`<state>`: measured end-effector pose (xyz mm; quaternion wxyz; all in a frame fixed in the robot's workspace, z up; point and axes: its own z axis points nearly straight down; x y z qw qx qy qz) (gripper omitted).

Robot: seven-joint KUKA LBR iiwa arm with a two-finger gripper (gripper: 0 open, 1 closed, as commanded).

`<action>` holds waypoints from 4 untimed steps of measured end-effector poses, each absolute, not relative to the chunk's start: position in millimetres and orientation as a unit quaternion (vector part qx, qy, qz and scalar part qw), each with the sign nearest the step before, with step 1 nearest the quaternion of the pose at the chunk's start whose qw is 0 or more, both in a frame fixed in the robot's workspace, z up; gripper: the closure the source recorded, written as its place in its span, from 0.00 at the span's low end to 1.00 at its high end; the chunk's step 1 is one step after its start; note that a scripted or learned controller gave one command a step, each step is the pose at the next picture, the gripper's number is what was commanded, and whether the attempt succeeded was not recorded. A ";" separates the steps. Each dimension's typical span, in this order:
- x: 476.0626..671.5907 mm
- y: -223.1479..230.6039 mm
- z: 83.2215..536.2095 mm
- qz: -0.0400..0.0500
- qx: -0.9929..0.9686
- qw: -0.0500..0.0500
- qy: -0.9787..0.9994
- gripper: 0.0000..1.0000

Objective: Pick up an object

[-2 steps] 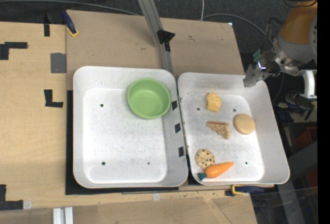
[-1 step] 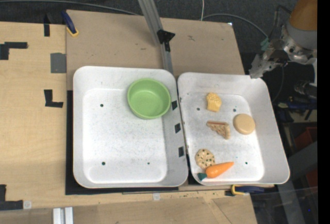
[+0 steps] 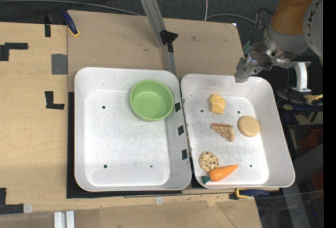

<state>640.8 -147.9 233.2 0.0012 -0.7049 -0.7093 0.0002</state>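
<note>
Nothing lifted yet. Gripper [image 3: 245, 71] hovers at right bin's [image 3: 273, 116] upper edge; jaws' state unclear. Food items untouched.

Even, fairly bright light falls from overhead on the table [image 3: 31, 116] and both white bins. The left bin [image 3: 89, 132] and right bin [image 3: 273, 132] show soft glare along their raised rims. Shadows are short and faint; a green bowl [image 3: 151, 100] casts little. The far edge beyond the table is dim. Focus is slightly soft and grainy throughout.
</note>
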 end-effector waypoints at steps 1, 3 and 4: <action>643.1 -100.5 223.7 0.001 -0.705 0.001 -0.709 1.00; 646.7 5.1 241.2 -0.001 -0.705 0.001 -0.710 1.00; 641.5 53.2 229.7 0.001 -0.705 0.001 -0.709 1.00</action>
